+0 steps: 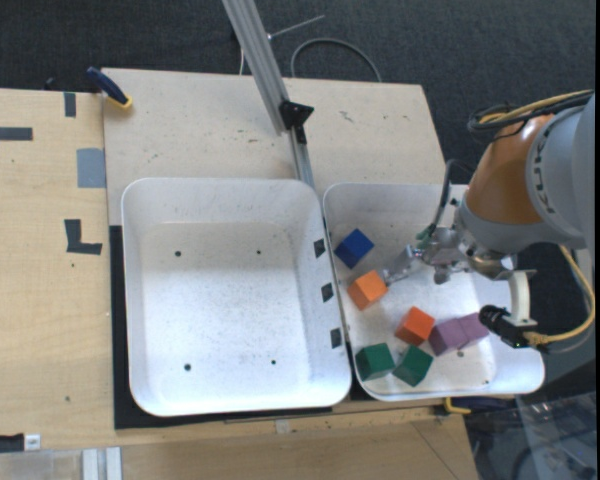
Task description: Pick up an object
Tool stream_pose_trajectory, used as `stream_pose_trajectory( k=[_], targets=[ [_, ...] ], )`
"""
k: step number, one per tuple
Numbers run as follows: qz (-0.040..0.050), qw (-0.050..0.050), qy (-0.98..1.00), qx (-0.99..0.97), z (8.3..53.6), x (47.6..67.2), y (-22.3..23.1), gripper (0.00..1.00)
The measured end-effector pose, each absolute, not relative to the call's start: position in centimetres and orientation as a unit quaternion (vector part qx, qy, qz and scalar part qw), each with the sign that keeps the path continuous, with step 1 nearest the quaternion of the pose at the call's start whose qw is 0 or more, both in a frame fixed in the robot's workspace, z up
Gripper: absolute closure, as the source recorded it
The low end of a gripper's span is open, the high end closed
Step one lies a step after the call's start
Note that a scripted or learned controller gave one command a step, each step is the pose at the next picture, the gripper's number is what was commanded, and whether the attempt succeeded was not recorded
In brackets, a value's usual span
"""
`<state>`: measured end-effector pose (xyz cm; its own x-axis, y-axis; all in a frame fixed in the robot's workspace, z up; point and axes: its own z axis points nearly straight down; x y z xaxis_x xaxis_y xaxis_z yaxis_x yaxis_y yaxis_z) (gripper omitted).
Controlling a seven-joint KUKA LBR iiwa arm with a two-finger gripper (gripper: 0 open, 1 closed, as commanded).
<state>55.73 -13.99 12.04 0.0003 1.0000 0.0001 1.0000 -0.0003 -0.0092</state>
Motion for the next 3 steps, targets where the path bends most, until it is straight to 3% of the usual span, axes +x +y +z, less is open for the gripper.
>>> stream_pose_trajectory(
  k=[3],
  targets=[
    [0.0004, 0.001, -0.708, -0.706, 12.49, 55.94, -13.91, 0.0]
  ],
)
